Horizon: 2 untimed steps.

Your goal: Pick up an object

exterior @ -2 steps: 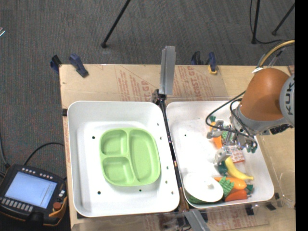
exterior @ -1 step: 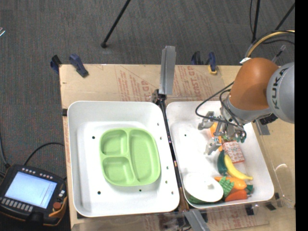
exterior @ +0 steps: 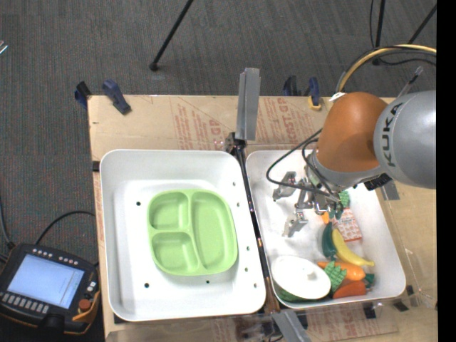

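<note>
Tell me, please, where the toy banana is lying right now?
The toy banana lies in the right bin, near its front right corner, just below the gripper, with the white plate to its left and an orange toy beside it.

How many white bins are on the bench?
2. The left bin holds a green divided plate. The right bin sits beside it, with a white plate, a banana and other toys under the gripper.

Two white bins (exterior: 114, 191), one green divided tray (exterior: 192, 231), one white plate (exterior: 303, 276), one banana (exterior: 349, 251), and one gripper (exterior: 303, 209).
</note>
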### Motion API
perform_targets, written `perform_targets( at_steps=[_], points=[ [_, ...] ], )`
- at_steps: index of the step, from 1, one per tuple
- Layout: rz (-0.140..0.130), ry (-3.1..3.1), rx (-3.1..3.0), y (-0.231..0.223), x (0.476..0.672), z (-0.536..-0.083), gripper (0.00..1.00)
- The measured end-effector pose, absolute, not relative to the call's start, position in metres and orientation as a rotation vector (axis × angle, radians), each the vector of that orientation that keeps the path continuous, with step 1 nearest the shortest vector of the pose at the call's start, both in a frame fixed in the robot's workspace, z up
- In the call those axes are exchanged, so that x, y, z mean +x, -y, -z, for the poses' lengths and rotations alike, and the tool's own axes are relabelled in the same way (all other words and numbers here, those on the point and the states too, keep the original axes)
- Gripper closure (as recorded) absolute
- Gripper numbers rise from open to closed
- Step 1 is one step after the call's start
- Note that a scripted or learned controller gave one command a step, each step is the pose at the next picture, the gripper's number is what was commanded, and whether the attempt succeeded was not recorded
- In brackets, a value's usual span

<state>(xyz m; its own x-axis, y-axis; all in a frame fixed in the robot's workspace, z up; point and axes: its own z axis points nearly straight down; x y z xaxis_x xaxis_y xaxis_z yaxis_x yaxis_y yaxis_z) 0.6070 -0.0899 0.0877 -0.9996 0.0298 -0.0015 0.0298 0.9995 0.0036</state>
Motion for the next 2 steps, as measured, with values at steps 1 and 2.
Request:
perform_targets(
  at_steps=[1, 2],
  points=[
    [0.002, -3.139, -0.005, 0.183, 0.616, -0.088, 0.00],
    [-0.004, -3.136, 0.158, 0.133, 0.607, -0.088, 0.00]
  ],
)
